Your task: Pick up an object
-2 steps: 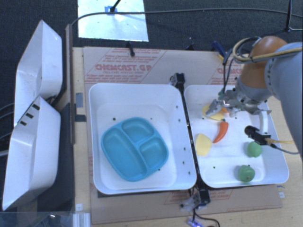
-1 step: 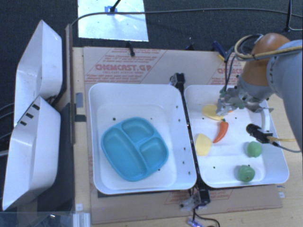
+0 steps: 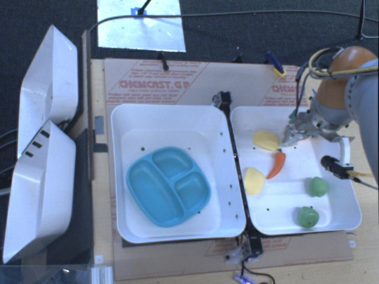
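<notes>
Fingertips of the gripper (image 3: 289,138) are small and blurred against the white plastic, so whether they stand open or closed cannot be told; nothing is seen between them. The gripper sits low in the right bin (image 3: 349,215), just beside the upper yellow piece (image 3: 266,140), with the grey arm (image 3: 355,93) and its orange band cut off at the frame's right side. An orange carrot-shaped toy (image 3: 276,165) lies just below the gripper, tapered and slightly curved. A second yellow piece (image 3: 254,181), smooth and rounded, lies against the bin's left wall. Two green rounded fruits (image 3: 318,186) (image 3: 308,217) lie well apart from the gripper; their exact kind is hard to make out. The left bin (image 3: 136,123) holds a glossy blue divided tray (image 3: 168,185) with three compartments.
</notes>
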`<state>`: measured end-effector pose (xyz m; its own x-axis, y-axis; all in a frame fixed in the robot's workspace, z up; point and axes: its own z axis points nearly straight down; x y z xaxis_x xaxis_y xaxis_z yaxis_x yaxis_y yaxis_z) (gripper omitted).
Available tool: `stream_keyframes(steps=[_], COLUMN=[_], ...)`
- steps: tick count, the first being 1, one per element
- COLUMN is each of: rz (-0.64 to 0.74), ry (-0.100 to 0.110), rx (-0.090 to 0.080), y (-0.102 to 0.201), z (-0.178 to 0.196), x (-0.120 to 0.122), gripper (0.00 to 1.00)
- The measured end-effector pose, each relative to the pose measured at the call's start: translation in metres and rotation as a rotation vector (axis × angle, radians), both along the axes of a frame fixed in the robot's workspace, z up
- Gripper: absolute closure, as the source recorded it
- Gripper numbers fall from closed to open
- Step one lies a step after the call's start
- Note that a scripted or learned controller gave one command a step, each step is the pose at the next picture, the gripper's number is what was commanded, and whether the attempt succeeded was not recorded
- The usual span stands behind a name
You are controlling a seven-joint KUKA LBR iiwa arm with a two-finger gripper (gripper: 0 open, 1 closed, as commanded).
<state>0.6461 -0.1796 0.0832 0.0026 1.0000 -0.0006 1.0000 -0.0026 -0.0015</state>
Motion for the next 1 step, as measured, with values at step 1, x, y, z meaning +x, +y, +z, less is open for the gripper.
stream_keyframes(steps=[1], rz=[0.002], ry=[-0.002], rx=[0.000], y=[-0.0163], z=[0.0014], x=[-0.0026], gripper=[1.00])
